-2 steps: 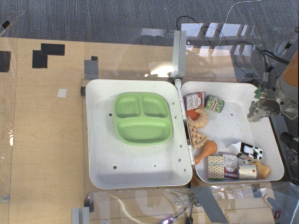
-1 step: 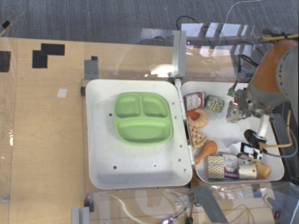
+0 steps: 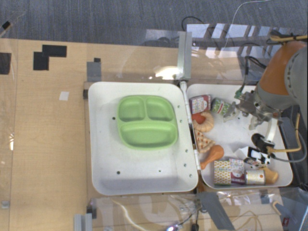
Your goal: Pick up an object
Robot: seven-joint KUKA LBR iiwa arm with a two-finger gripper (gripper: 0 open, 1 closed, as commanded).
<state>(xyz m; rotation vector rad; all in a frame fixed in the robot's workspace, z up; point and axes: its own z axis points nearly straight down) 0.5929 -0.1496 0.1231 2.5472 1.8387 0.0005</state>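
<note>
The wooden surface [image 3: 43, 143] bears the left bin [image 3: 103, 177], holding a green divided plate [image 3: 147, 121]. In the right bin [image 3: 231, 134], the end effector [image 3: 248, 110] hangs over toy food [image 3: 204, 121]; its opening perhaps hidden, I cannot tell.

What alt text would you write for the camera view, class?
A grey and orange robot arm reaches over the right white bin, which is crowded with toy foods, its gripper low above them. The left bin holds a green divided plate.

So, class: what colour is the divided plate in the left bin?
Light green, seen clearly in the camera view: the divided plate.
</note>
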